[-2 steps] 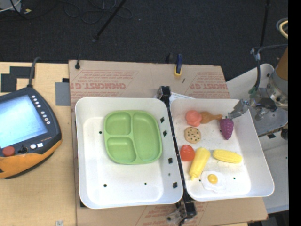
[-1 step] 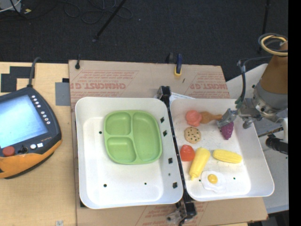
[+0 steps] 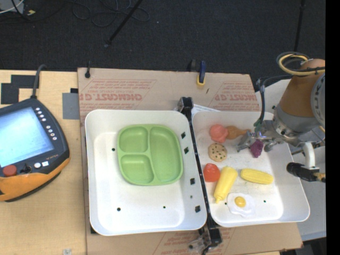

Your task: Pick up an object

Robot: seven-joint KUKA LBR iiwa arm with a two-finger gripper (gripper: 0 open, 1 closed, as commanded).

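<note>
End effector (image 3: 254, 141) is low in the right bin (image 3: 297, 209), by a purple toy (image 3: 256, 149) near the far wall; grip state can't be told. Other toy food clusters mid-bin: pink piece (image 3: 218, 132), cookie (image 3: 217, 152), corn (image 3: 256, 176), mustard bottle (image 3: 224, 184), fried egg (image 3: 240, 203). Tight spacing; the right side has open room. Left bin (image 3: 101, 211) holds a green divided plate (image 3: 149, 155).
</note>
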